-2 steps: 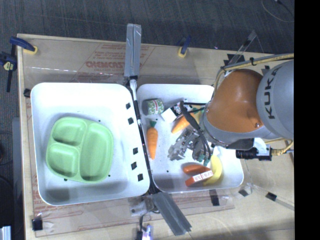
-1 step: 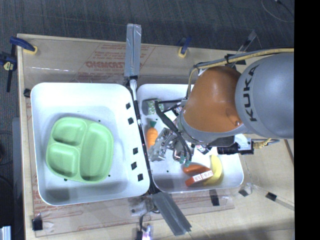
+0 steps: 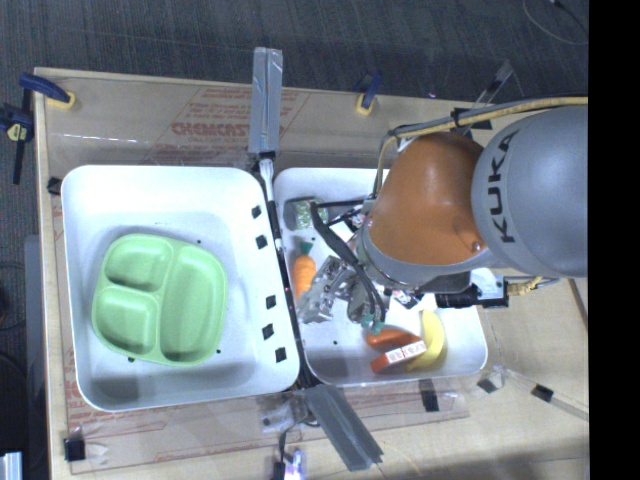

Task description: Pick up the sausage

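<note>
Gripper [image 3: 322, 300] beside carrot [image 3: 303, 273] (seemingly low)

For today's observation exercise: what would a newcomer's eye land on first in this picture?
First the big grey arm with its orange band, looming over the right bin. Next the light green divided plate, alone in the left bin. Then the bright food under the arm: a carrot, a reddish sausage and a banana.

Left bin [image 3: 75, 268]: green divided plate [image 3: 160, 298]. Right bin [image 3: 340, 373]: carrot [image 3: 303, 273], banana [image 3: 434, 340]. Surface [image 3: 150, 128]: wooden.
</note>
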